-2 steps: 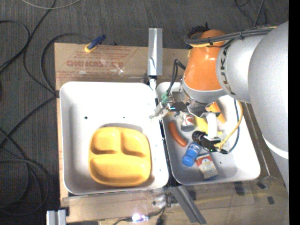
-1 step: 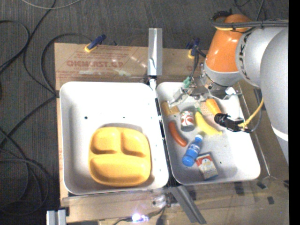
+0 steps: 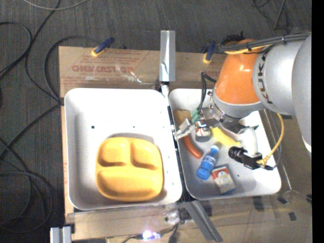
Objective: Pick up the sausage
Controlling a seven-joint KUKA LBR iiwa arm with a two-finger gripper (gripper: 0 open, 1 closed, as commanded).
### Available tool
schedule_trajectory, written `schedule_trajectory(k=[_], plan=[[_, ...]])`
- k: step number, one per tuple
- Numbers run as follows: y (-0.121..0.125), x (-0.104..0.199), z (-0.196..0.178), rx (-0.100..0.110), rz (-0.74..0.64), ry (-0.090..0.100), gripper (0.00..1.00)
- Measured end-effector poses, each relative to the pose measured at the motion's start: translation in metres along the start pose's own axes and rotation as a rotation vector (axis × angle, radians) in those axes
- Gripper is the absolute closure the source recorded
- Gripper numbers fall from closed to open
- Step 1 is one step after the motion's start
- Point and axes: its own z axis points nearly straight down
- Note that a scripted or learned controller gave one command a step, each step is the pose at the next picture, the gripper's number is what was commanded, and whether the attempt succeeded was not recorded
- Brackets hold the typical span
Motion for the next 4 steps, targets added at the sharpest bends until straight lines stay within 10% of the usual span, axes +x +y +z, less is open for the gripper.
schedule_trajectory(k=[2,3,4], plan=[[-0.063,-0.036,-0.074,-0.003,0.017,-0.001,0.00],[-0.039,0.003,0.000,-0.002,-0.453,0.001,0.00],[0.035,-0.049,-0.001,-0.002,-0.334,-0.001,0.00]])
